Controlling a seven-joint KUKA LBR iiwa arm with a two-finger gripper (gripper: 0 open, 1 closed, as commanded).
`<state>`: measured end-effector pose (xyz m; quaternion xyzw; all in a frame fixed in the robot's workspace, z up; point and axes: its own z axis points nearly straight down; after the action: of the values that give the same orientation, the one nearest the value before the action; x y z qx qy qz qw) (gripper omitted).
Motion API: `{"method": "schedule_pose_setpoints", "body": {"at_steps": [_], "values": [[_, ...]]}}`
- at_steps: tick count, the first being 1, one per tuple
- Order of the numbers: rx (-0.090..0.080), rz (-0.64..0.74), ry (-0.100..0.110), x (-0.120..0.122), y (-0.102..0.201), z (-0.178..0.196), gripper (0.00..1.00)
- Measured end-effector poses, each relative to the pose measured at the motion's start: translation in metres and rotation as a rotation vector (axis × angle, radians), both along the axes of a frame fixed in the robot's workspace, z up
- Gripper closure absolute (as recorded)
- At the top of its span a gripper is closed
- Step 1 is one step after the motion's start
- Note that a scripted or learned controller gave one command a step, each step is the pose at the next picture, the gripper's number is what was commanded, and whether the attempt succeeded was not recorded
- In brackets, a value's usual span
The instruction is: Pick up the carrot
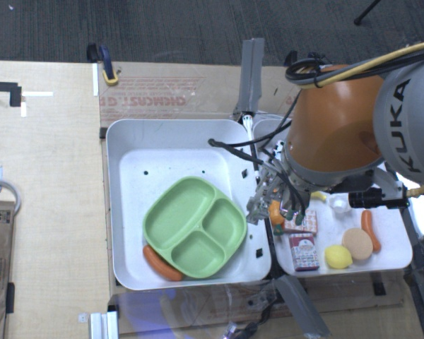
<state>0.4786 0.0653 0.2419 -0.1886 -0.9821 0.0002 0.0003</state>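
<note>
Carrot (pixel 275 210) seems to be the small bright orange piece right at the gripper (pixel 272 207), among the grey metal parts and black cables under the wrist. The view is too cluttered there to tell whether the gripper is clamped on it or merely beside it, or how wide it stands. This spot lies over the wall where the two bins meet. Just to the right, in the right bin (pixel 403 260), a red box (pixel 304 249) lies near the gripper, with a yellow lemon (pixel 338 257), a beige round item (pixel 358 243) and a reddish-orange sausage-shaped piece (pixel 369 229) further out. In the left bin (pixel 127 161) a green divided plate (pixel 194 226) lies tilted, and another reddish-orange piece (pixel 162 263) touches its lower-left edge.
</note>
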Motion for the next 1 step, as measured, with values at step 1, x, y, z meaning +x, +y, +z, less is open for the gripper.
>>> {"method": "schedule_pose_setpoints", "body": {"at_steps": [1], "values": [[-0.001, -0.134, -0.001, 0.0120, 0.0664, -0.0095, 1.00]]}}
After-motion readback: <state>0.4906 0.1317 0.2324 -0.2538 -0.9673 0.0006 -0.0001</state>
